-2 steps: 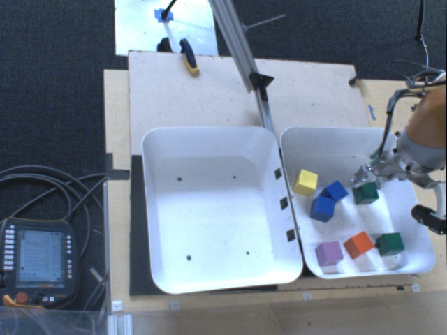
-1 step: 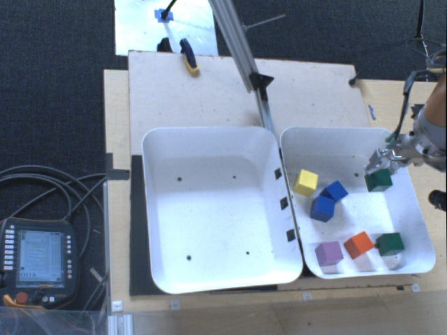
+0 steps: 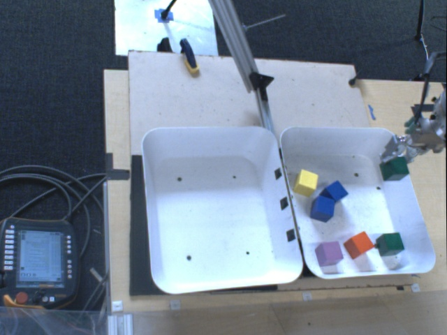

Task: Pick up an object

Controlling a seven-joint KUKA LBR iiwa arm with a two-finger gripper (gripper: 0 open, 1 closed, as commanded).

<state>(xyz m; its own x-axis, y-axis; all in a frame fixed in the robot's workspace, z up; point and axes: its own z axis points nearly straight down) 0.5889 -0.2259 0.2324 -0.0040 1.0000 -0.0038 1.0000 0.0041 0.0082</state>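
I operate from the fixed overhead camera. The pale wooden counter [image 3: 307,93] carries two shallow white plastic bins side by side. The left bin [image 3: 209,152] has nothing in my working set; the right bin [image 3: 307,145] holds the candidate objects. The grey arm enters from the right, and its gripper [image 3: 401,152] sits at the right bin's far right rim.

A dark green cube [image 3: 394,169] lies directly beneath the gripper, at or just above the rim. I cannot tell whether the jaws are wide, narrow or closed on it; the view does not resolve them.

Remaining objects in the right bin: two dark blue cubes [image 3: 328,199] touching each other, a yellow cube [image 3: 306,182] just beside them, a purple cube [image 3: 329,254], an orange cube [image 3: 359,244] and a second green cube [image 3: 390,243] near the front wall.

Risk, in my judgement: the cube is close to the bin wall, so a finger may strike the rim, or a corner-only grip may let the cube slip and drop outside the bin.
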